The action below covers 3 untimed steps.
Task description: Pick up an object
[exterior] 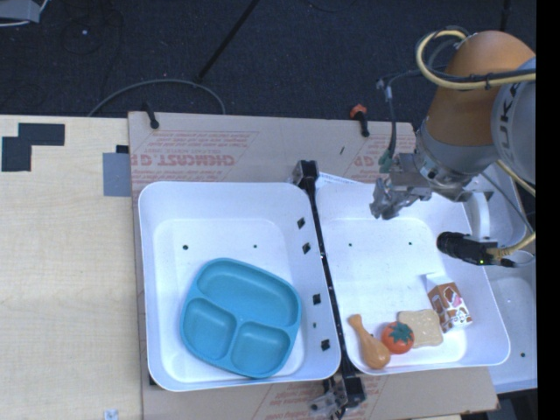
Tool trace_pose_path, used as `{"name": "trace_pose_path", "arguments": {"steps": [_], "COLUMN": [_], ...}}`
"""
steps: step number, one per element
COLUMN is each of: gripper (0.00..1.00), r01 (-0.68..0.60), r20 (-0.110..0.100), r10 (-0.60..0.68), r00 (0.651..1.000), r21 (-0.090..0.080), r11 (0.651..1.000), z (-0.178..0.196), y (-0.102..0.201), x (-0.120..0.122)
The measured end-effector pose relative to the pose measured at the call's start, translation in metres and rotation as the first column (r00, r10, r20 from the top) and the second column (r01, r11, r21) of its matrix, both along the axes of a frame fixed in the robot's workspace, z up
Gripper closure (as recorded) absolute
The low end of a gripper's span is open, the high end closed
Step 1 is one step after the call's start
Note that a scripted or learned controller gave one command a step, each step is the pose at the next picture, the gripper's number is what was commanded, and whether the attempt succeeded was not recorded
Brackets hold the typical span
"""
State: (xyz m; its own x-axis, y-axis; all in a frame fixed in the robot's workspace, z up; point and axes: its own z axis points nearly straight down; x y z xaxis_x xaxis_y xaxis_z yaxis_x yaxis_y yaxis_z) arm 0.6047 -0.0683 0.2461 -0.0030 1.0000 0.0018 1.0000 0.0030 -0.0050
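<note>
Bench (61, 261) of pale wood, with a sheet of printed cardboard (227, 151) laid over it under both bins. Left bin (157, 208), shallow and white, holds one item: a blue divided plate (241, 316) with three compartments, lying flat toward the bin's near side, close to the divider wall. Right bin (490, 348), same make, sits just beside the left one, the two separated by a black clip strip (317, 261). Its contents cluster along the near edge: a small brown-and-white packet (450, 305) at the right, a slice of toy toast (422, 326) just left of it, a red toy tomato (397, 338) touching the toast's corner, and a tan toy drumstick (370, 343) just beside the tomato, tilted with the thin end up-left. Far half of this bin is bare white floor. Arm (477, 86) comes in from the right, orange band uppermost, wrist angled down-left. Gripper (386, 205) hangs over the far edge of the right bin, well apart from the toy cluster, nothing between its tips; whether it is spread or closed cannot be made out from this angle.
</note>
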Motion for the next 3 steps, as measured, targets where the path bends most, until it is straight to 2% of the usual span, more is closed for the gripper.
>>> {"name": "trace_pose_path", "arguments": {"steps": [1, 2, 3], "gripper": [1.0, 1.0, 1.0], "r01": [0.0, -0.001, -0.002], "r20": [-0.001, 0.0, -0.001], "r10": [0.0, 0.001, 0.002], "r00": [1.0, 1.0, 1.0], "r21": [0.0, 0.001, 0.0], "r11": [1.0, 1.0, 1.0], "z": [-0.015, -0.008, -0.017], "y": [0.044, 0.087, 0.134], "x": [-0.022, -0.042, -0.054]}}
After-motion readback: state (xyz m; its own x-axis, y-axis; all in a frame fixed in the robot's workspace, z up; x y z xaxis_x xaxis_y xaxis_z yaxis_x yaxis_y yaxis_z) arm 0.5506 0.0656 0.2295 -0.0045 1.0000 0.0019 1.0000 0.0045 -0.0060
